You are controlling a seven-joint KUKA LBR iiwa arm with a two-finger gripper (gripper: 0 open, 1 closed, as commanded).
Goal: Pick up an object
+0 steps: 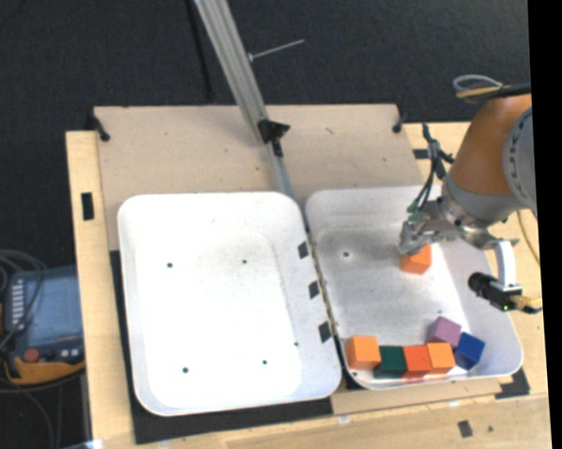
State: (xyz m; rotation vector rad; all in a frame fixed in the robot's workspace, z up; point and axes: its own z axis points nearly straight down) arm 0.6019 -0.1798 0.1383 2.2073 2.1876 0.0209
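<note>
Bench (86, 276): pale wood, carrying two shallow white bins side by side.

Left bin (219, 297): white floor, a few dark specks.

Right bin (358, 262): holds all the blocks, so picking is confined to this side.

Arm (489, 161): grey with an orange band, reaching in from the right over the right bin.

Gripper (420, 232): pointed down above the bin floor; whether it is open or closed cannot be told.

Block row: orange block (364, 351), green block (392, 360), two further orange blocks, purple block (445, 330) and blue block (469, 349), crowded against the near wall, probably awkward to reach.

Small orange block (415, 260): stands alone mid-bin, directly beneath the gripper's tip and touching or just under it. Likely the chosen target; a secure hold cannot be confirmed.
</note>
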